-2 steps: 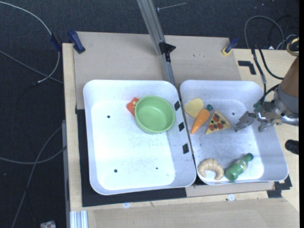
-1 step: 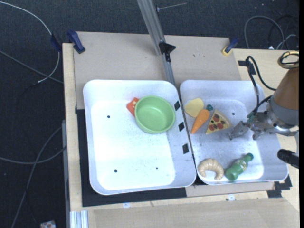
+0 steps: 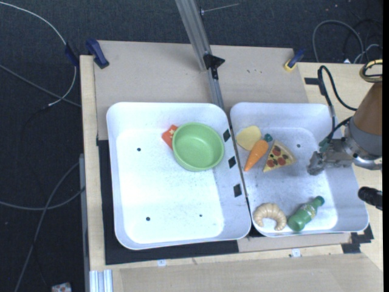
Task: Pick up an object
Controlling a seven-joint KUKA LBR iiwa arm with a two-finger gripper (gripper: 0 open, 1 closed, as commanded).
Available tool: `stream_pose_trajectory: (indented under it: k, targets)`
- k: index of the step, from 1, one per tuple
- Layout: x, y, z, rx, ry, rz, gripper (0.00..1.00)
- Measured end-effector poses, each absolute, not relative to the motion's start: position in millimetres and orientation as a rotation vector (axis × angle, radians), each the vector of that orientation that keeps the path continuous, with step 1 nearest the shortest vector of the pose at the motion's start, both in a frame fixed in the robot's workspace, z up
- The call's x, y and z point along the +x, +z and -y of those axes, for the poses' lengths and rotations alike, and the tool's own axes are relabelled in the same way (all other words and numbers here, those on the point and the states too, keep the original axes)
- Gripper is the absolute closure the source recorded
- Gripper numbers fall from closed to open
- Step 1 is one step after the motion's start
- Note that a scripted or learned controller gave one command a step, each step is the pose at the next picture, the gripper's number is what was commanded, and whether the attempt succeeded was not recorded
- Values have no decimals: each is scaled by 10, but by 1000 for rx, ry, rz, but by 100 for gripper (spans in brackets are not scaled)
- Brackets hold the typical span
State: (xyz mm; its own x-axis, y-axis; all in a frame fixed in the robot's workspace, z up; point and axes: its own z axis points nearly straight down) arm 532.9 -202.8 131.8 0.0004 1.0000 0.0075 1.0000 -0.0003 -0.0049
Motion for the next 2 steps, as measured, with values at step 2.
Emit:
stream_pose_trajectory:
  k: [2]
  targets:
    - [5440,2468,2079,-2227,-10,2229,100]
